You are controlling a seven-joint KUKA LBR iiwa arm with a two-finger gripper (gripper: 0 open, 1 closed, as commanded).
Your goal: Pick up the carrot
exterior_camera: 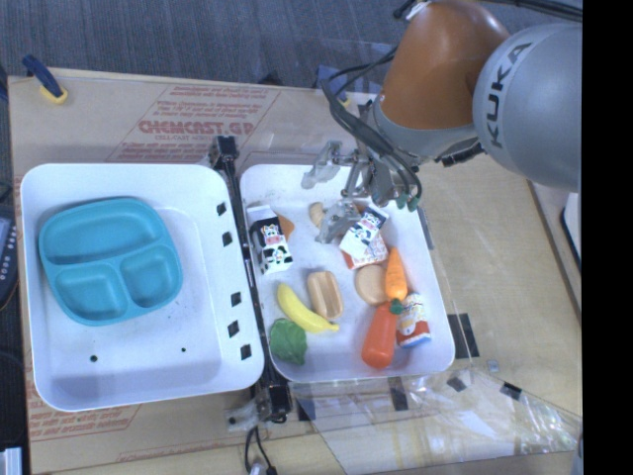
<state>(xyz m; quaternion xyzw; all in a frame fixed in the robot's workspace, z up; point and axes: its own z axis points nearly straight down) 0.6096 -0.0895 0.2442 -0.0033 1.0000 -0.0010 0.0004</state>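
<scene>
The carrot (396, 273) is a slim orange cone lying in the right bin (435, 295), near its right wall, tip pointing to the far side. It rests between a tan round bun (371, 285) and the wall. My gripper (348, 204) hangs over the far part of this bin, up and to the left of the carrot, just above a small red and white milk carton (364, 242). Nothing orange shows in the gripper. The arm's orange band and grey wrist cover the bin's far right corner.
The right bin also holds a cow-print carton (271, 245), a banana (302, 312), a bread roll (324, 294), green broccoli (288, 341), a red-orange piece (379, 336) and a small can (414, 323). A blue divided tray (107, 257) lies in the left bin (129, 364).
</scene>
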